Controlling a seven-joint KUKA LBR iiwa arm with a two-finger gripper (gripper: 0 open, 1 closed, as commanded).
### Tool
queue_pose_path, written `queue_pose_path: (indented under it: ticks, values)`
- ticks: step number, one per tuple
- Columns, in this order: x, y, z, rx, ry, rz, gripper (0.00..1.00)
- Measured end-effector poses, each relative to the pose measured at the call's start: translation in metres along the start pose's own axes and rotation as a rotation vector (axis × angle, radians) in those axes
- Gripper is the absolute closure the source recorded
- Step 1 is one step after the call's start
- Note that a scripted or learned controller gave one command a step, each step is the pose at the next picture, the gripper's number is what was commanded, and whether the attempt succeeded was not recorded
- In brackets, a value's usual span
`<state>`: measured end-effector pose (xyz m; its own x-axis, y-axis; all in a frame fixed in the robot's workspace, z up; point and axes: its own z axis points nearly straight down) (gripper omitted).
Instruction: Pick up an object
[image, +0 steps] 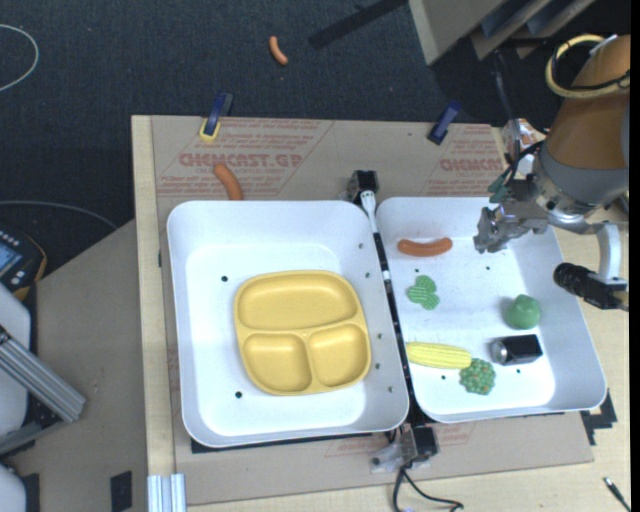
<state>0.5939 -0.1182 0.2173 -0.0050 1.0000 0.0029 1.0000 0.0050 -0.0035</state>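
The right bin (560, 385) holds a toy sausage (425, 245) near its far edge, a small green broccoli piece (424, 292), a green round fruit (522, 312), a black block (517, 349), a yellow corn cob (438, 354) and a second broccoli (478, 377). My gripper (490, 238) hangs over the far right part of this bin, right of the sausage and above the green fruit. Nothing shows between its fingers.
The left bin (190, 300) carries a yellow three-compartment plate (300, 330). An orange sausage (229, 181) lies on the cardboard behind the left bin, and another small one (278, 50) on the dark floor. Clamps (213, 118) hold the board's far edge.
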Motion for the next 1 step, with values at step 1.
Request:
queue_pose_path:
  ticks: [1]
  values:
    - [0.0530,0.0009,0.0078,0.000,0.000,-0.001,1.00]
